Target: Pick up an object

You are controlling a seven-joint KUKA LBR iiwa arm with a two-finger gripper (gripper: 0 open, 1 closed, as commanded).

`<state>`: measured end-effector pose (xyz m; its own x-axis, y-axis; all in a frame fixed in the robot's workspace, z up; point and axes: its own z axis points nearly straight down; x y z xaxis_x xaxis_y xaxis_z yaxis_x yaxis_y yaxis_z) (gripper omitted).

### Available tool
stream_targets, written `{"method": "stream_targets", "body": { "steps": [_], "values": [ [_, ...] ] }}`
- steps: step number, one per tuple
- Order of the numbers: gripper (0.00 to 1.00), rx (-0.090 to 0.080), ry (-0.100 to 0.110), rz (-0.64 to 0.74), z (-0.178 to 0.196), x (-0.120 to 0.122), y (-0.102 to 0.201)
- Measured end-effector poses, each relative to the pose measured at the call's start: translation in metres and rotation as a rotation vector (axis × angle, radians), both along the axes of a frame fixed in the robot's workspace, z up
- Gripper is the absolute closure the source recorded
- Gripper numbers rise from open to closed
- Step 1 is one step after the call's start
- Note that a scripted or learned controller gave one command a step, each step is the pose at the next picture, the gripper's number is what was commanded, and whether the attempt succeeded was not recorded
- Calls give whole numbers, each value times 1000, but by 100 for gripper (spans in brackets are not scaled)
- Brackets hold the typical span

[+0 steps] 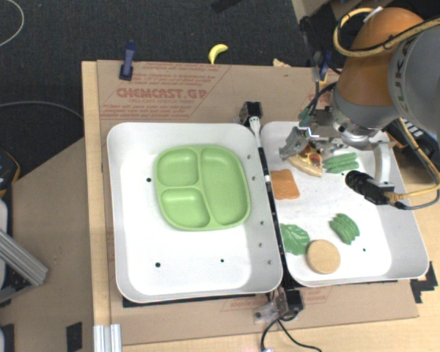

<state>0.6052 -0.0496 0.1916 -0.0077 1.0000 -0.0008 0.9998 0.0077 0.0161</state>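
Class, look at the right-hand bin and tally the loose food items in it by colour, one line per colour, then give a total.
Green: 3 — leafy piece, leafy piece, long piece
Orange-tan: 2 — square slice, round cookie
Mixed colours: 1 — pizza slice under the gripper
Total: 6

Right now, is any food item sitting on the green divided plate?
No: the green divided plate lies bare in the left bin.
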Motion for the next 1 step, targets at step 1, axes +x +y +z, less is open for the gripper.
{"method": "stream_targets", "body": {
  "steps": [1],
  "values": [
    [100, 4, 25, -5, -7, -83, 44]
  ]
}}
